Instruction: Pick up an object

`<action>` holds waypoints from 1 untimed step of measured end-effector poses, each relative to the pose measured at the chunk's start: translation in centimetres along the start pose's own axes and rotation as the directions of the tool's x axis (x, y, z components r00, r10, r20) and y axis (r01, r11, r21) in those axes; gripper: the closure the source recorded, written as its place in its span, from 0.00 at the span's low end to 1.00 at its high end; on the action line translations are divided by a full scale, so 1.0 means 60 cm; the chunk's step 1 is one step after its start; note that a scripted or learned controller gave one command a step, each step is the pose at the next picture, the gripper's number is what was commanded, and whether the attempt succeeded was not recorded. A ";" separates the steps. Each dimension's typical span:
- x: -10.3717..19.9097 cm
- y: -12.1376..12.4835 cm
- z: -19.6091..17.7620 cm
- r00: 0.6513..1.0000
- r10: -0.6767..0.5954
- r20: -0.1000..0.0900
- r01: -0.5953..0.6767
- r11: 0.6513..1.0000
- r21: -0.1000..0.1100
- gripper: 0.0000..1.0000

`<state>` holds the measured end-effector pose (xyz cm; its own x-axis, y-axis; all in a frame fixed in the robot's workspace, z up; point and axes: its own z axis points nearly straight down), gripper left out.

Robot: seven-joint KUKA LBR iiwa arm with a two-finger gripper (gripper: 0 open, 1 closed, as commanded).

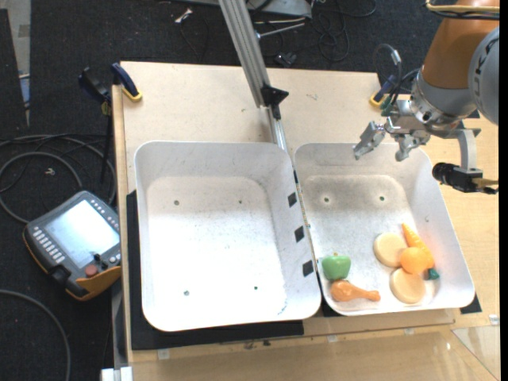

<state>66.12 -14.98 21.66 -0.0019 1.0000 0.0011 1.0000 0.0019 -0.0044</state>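
My gripper (386, 145) hangs open above the far edge of the right bin (357, 193), with nothing between its fingers. Its two fingers are spread apart. At the near end of that bin lie a green apple-like toy (336, 267), an orange drumstick-shaped toy (354, 293), two pale round slices (390, 249) (408, 286), an orange fruit (416, 259) and a small carrot (409, 234). All of these sit well in front of the gripper and apart from it.
The left bin (210, 228) stands beside the right one, the two meeting at a raised rim. A slanted metal pole (248, 46) rises behind the bins. A teach pendant (71, 240) lies on the floor at the left. Clamps (127, 82) grip the bench's far corners.
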 end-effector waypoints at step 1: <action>0.000 0.001 -0.004 1.000 -0.001 0.002 0.001 1.000 -0.003 0.00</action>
<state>66.16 -14.98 21.92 -0.0033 1.0000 -0.0005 1.0000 0.0033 -0.0016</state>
